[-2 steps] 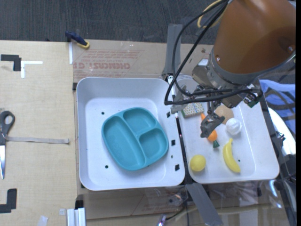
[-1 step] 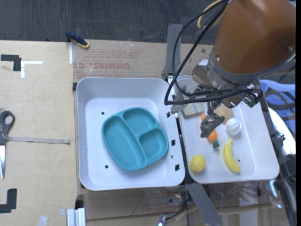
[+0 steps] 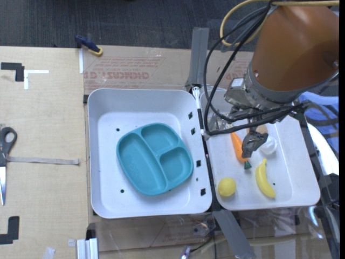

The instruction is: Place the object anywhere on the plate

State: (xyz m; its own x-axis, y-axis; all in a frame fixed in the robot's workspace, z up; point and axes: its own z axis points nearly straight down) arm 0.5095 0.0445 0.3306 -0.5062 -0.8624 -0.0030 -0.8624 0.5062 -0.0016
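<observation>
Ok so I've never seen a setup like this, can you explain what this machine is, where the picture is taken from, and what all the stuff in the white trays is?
This is one camera looking down at a slant on a bench. The big grey and orange shape is a robot arm reaching in from the right; its two-finger gripper hangs over the right white bin. That bin holds toy food: an orange carrot beside the gripper, a yellow banana and a round yellow lemon. The left white bin holds a teal divided plate, where one item should go. Scissors lie on the bench at far left.
</observation>
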